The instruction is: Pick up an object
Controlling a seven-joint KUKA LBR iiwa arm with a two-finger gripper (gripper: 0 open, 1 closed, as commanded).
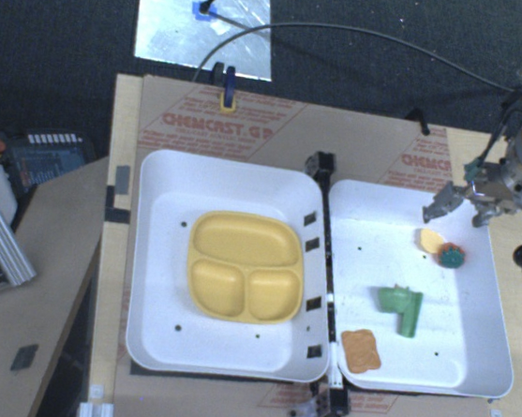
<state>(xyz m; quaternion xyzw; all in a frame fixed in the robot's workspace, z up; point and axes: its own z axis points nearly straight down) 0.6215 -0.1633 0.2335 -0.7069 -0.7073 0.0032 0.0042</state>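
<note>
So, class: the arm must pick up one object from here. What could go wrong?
The gripper hangs open above the right bin's far rim, so a straight descent might strike it. The yellow piece and teal ball touch, so closing on one could knock away the other. The round ball may also roll free.

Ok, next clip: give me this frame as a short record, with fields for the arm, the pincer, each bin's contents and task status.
arm: reaches in from the right, above the far right corner of the right bin
pincer: pincer open, fingers spread, nothing between them
left bin: left bin holds a yellow divided tray
right bin: yellow piece touching a small teal and red object near the far edge; green L-shaped piece in the middle; orange-brown flat piece at the near left corner
task status: no object picked up yet
</note>
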